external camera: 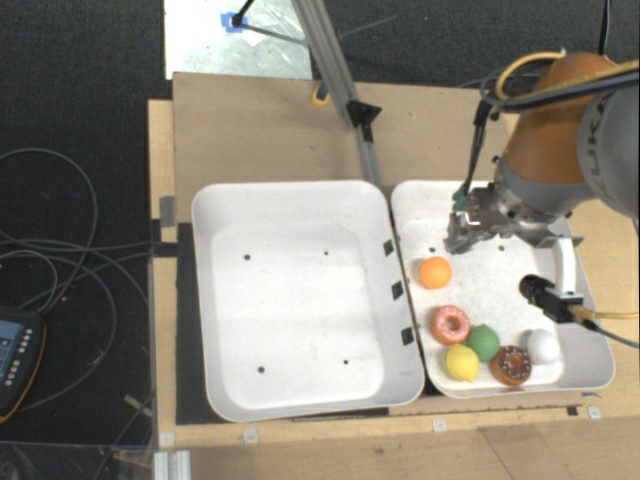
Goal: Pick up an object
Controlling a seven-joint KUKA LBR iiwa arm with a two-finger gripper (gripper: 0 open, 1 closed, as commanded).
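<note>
Camera view, orange ball [434, 273] just below fingers [458, 240]

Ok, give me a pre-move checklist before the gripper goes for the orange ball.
1. Orange ball lies in the right bin: ok.
2. Ball stands apart from the pink donut below it: ok.
3. Gripper is over the right bin: ok.
4. Gripper is centred over the ball: not ok, it sits up and to the right.
5. Finger opening: cannot tell.
6. Nothing between the fingers: cannot tell.
</note>
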